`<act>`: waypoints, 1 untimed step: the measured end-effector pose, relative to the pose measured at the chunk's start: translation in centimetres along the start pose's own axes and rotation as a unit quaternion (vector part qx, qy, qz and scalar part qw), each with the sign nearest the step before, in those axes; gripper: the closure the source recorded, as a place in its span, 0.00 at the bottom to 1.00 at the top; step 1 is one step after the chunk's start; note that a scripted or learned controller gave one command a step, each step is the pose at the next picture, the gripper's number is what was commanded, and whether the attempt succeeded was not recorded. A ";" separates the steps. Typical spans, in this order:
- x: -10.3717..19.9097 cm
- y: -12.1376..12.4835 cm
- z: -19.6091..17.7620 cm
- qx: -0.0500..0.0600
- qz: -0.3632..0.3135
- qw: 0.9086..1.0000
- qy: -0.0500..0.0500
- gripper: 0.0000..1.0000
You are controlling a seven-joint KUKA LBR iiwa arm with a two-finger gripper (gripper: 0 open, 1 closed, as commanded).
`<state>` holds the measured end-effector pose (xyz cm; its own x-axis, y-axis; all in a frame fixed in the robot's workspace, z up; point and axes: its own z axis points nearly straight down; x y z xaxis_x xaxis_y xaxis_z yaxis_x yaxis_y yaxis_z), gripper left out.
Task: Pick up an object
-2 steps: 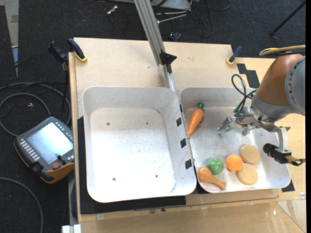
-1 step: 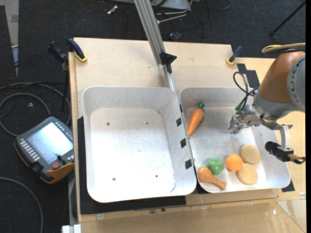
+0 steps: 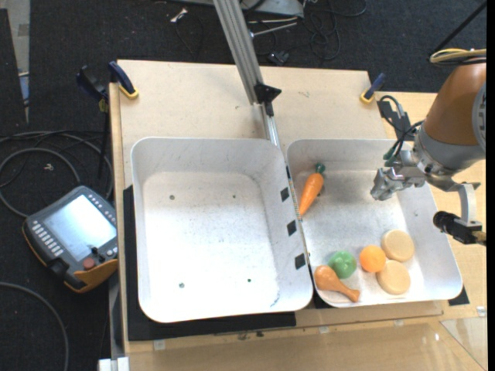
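The gripper [image 3: 384, 185] is being held low over the right bin [image 3: 445, 230], near its far right part, with the grey arm [image 3: 456, 114] and its orange band reaching in from the right edge. Whether anything is being touched beneath it cannot be told, and nothing is being seen between its tips. A black cable [image 3: 396, 118] is being carried along the wrist.

A toy carrot [image 3: 310, 191] is lying near the far left edge of the right bin, close beside the dividing wall, its green top pointing to the far side; it is being kept well apart from the gripper by bare bin floor. Along the near edge of that bin a cluster is being formed: a tan drumstick-shaped piece [image 3: 336, 283] at the near left corner, a green ball [image 3: 342, 263] touching it, an orange ball [image 3: 372, 258] just beside, and two pale round biscuits [image 3: 397, 261] toward the near right corner.

The left bin [image 3: 143, 207] is lying beside it on the wooden bench [image 3: 193, 99]. A slanted metal rail [image 3: 236, 37] is crossing above the bench's far edge, ending over the gap between the bins. A teach pendant [image 3: 71, 236] is resting on the floor off the bench's left edge
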<state>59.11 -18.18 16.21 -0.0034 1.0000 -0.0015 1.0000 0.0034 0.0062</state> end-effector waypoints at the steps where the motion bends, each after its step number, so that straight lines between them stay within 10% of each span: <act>1: 0.0 -0.1 -6.4 -0.001 0.000 1.000 -0.001 1.00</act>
<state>59.00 -18.17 22.61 -0.0035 1.0000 -0.0029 1.0000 0.0035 0.0080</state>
